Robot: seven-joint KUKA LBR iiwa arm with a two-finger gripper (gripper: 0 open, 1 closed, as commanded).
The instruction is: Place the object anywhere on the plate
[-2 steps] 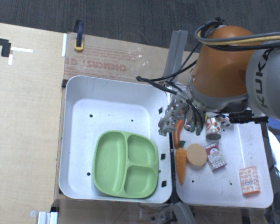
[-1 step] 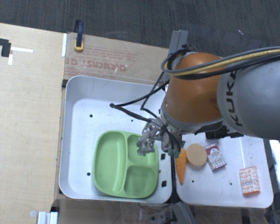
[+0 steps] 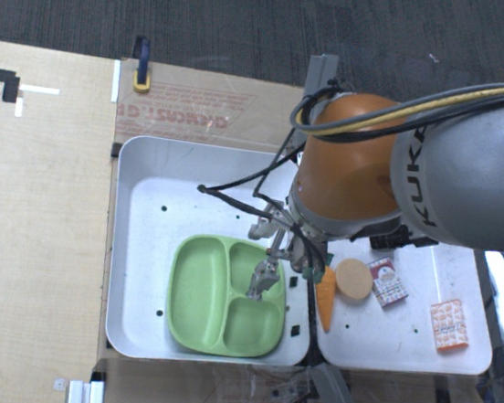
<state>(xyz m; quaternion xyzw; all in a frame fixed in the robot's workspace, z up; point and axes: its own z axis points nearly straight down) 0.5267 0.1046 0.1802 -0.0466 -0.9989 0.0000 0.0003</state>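
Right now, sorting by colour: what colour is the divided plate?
Light green plate, clearest in the camera view.

My own grey arm (image 3: 477, 170) carries the letters "KUKA" in dark print, only partly in view. The cardboard sheet (image 3: 190, 110) behind the bins bears faded red lettering, upside down and too faint to make out. Print on the 2 small packets (image 3: 389, 283) is too small to read.

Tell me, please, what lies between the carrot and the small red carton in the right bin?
In the camera view, a round tan disc lies between the carrot and the red carton, in the right bin.
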